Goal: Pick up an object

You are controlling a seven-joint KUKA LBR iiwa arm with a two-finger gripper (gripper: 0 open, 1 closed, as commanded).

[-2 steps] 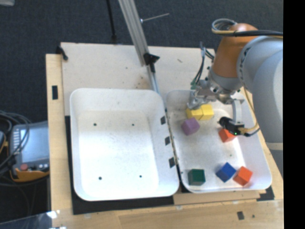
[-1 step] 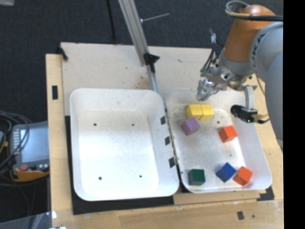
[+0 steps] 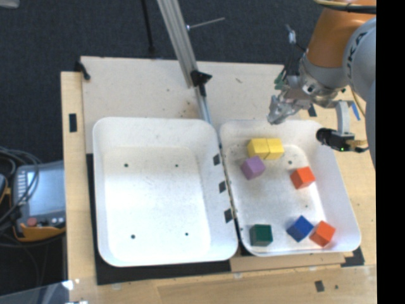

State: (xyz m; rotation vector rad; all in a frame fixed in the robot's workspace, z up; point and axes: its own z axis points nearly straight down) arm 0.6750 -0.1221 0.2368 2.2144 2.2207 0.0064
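Over the far rim of the right bin hangs the end effector; I cannot tell how it stands, the view being blurred there. Six blocks lie in that bin: one yellow block, possibly two joined, one purple cube, two orange cubes, one blue cube, one green cube. Beside it sits the left bin, both on a pale tabletop above dark carpet.
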